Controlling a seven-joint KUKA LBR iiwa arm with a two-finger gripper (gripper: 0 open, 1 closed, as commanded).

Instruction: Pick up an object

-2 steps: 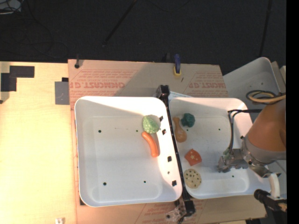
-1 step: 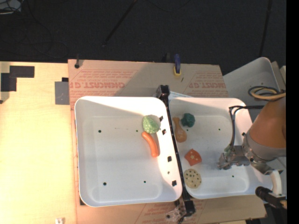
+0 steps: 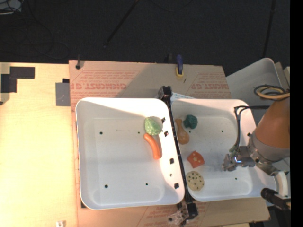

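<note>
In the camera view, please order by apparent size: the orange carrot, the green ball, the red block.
1. orange carrot, the longest.
2. red block and green ball: they look nearly alike, so I do not rank them.

End effector (image 3: 233, 163) too small to read; arm (image 3: 274, 126) cropped at right edge.

**Bench and dark surround**

A pale wooden benchtop (image 3: 33, 145) fills the left, with dark rectangular marks (image 3: 19, 77) at its far left corner. A brown printed cardboard sheet (image 3: 142, 82) lies flat in the middle. At its far edge stands a small blue and yellow clamp (image 3: 179, 65). Beyond lies dark floor (image 3: 142, 22) crossed by thin cables (image 3: 125, 15)
</note>
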